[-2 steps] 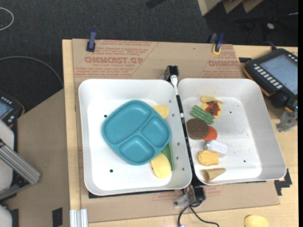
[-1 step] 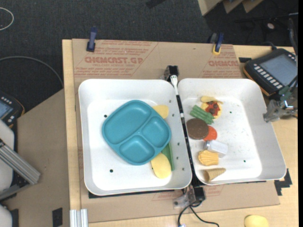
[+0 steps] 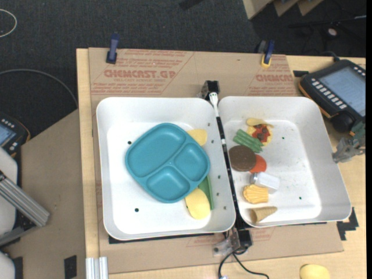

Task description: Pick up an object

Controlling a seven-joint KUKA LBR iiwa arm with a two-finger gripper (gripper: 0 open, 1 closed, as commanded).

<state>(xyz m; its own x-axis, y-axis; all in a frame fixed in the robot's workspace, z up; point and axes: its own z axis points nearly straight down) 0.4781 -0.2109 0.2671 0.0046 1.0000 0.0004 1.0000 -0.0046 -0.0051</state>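
A: Going left to right, what's on offer?

B: The left bin [image 3: 110,156] bears a teal divided plate [image 3: 167,162], with a yellow piece [image 3: 198,136] at its upper right edge, a larger yellow piece [image 3: 198,204] at its lower right and a green strip [image 3: 206,191] partly tucked under it.

A: And the right bin [image 3: 308,156]?

B: A cluster along its left side: a green ridged piece [image 3: 247,140], a brown disc [image 3: 242,158] touching a red piece [image 3: 259,164], a ridged orange piece [image 3: 256,195] and a tan cone [image 3: 262,214].

A: The gripper?

B: I can't tell its state.

A: Best target?

B: I'd judge the tan cone: it lies a little apart from the rest, so the fingers could straddle it without nudging neighbours. Come straight down, and mind the bin wall close by.
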